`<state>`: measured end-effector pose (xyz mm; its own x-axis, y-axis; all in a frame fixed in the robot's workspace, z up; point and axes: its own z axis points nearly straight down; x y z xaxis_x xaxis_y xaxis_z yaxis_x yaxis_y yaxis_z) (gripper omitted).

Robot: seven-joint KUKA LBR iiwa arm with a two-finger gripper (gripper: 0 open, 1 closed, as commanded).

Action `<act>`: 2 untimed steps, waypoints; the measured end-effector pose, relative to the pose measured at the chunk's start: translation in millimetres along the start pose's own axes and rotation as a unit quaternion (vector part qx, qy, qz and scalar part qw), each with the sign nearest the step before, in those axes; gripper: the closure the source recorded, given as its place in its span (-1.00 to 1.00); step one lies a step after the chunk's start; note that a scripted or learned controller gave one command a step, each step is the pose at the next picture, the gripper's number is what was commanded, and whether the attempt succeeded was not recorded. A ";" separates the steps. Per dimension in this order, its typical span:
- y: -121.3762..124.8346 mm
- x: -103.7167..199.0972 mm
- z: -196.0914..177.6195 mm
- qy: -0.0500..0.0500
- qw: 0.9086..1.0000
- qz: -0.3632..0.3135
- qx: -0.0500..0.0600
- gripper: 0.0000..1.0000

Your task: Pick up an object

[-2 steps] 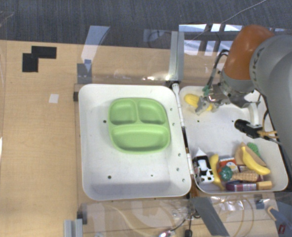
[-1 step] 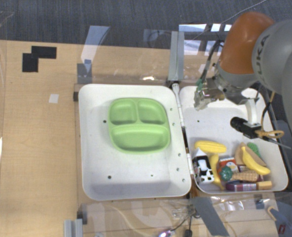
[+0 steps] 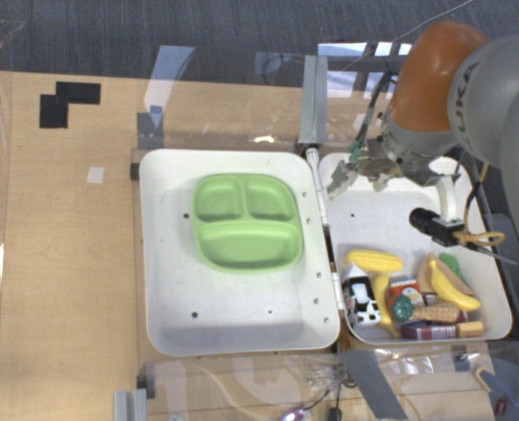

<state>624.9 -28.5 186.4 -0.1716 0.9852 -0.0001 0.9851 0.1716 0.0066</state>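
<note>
My gripper [image 3: 360, 178] hangs over the far left part of the right bin [image 3: 391, 204], close to the wall between the bins. It stands open with nothing between its fingers. The toys lie apart from it at the near end of that bin: a yellow corn cob [image 3: 374, 260], a black-and-white carton [image 3: 359, 300], a red box [image 3: 404, 288], a teal ball [image 3: 403, 308], a waffle cone [image 3: 437, 312], a purple bar [image 3: 426, 330] and a banana [image 3: 453, 286].
The left bin [image 3: 167, 261] holds a green divided plate [image 3: 245, 221]. A raised rim [image 3: 323, 235] separates the two bins. The grey arm with its orange band [image 3: 435, 68] reaches in from the upper right. Bare white floor lies under the gripper.
</note>
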 end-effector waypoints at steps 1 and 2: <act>-43.2 -68.9 85.8 0.000 1.000 -0.025 0.002 -1.00; -81.6 -52.3 94.2 -0.003 1.000 -0.006 -0.006 -1.00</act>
<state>554.1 -93.9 91.7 -0.1842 0.9829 -0.0056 0.9827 0.1842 0.0193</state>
